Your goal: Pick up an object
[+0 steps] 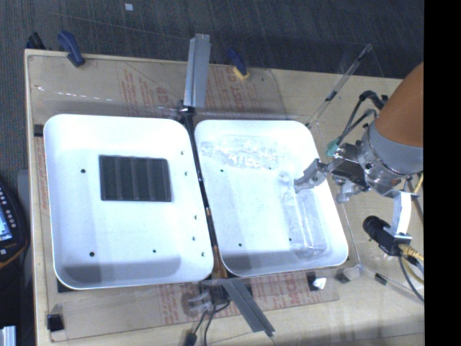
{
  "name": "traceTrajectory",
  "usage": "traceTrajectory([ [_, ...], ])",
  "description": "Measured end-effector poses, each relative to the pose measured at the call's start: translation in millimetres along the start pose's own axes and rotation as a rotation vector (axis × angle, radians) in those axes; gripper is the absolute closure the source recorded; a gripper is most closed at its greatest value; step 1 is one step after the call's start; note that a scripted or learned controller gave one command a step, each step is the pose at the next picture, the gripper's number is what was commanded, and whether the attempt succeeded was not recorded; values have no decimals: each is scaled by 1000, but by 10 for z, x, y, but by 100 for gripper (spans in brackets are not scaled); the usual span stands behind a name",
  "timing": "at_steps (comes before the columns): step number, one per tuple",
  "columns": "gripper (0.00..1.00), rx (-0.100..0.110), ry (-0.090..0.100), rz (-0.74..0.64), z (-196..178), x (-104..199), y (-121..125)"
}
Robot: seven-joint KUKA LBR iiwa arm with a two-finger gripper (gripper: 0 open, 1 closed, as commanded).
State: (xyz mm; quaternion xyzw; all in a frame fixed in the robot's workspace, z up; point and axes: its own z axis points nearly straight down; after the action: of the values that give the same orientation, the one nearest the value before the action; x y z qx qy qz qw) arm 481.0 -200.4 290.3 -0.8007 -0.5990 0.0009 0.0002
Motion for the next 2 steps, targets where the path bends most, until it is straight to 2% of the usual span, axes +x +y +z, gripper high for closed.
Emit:
traceTrajectory([
  [1,0,1,1,-252,-30,9,-8],
  [2,0,-4,1,-174,-1418,274,362],
])
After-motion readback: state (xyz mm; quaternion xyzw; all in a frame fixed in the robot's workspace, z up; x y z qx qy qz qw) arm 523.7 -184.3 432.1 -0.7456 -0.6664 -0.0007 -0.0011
